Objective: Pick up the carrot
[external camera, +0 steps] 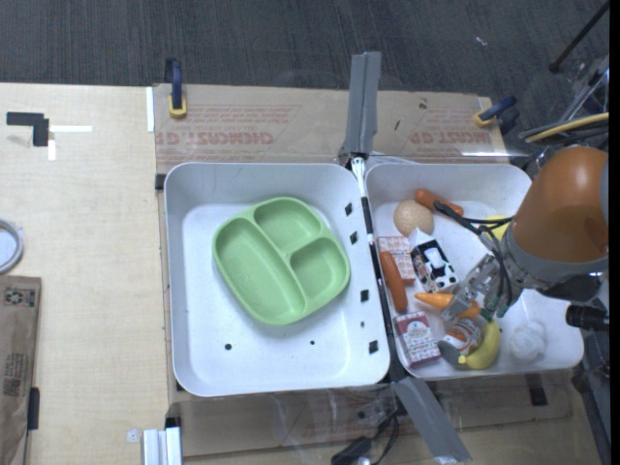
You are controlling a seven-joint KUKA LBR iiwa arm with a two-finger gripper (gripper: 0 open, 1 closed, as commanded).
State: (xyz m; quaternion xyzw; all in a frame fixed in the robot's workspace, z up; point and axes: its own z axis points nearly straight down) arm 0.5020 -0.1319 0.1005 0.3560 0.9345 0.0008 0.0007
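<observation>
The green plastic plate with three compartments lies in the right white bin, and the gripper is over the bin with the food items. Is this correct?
Not quite. The camera view shows the green plastic three-compartment plate lying in the left white bin, not the right one. The rest holds: the gripper is over the right white bin with the food items, near the small orange carrot.

**Robotics laboratory test bench**

Identified as a lab by the clamps [175, 87] pinning cardboard [320, 129] to a plywood bench [77, 221], two white bins [184, 289], toy food, taped markers [29, 124] and a tripod leg [581, 32].
</observation>
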